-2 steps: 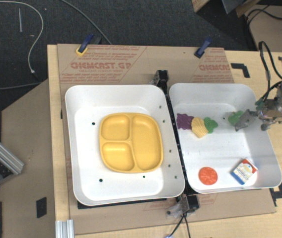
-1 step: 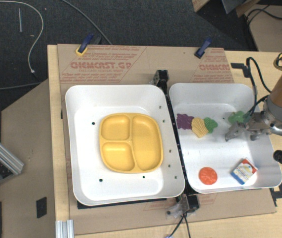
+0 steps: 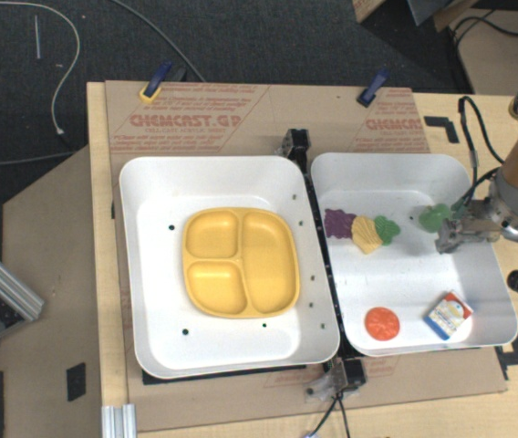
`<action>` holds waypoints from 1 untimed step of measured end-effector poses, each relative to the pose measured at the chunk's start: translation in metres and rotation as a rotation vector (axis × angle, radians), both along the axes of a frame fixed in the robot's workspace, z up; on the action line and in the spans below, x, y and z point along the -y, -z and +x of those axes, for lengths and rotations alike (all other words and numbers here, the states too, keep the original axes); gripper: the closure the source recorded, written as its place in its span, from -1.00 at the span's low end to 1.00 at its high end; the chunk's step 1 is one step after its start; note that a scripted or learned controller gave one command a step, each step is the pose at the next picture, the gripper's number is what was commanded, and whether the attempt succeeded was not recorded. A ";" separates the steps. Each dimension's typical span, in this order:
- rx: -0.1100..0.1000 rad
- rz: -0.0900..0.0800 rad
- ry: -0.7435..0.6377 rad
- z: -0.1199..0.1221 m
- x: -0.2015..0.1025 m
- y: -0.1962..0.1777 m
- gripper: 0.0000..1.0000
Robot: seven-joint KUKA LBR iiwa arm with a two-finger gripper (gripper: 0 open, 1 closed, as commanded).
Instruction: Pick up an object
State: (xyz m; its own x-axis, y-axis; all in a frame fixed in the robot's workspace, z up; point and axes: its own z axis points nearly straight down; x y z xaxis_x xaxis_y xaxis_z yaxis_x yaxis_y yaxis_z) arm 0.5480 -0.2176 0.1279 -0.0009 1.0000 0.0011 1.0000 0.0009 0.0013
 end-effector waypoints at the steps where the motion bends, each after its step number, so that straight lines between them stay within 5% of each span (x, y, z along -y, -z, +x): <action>1: 0.003 -0.003 0.001 -0.006 0.002 -0.061 1.00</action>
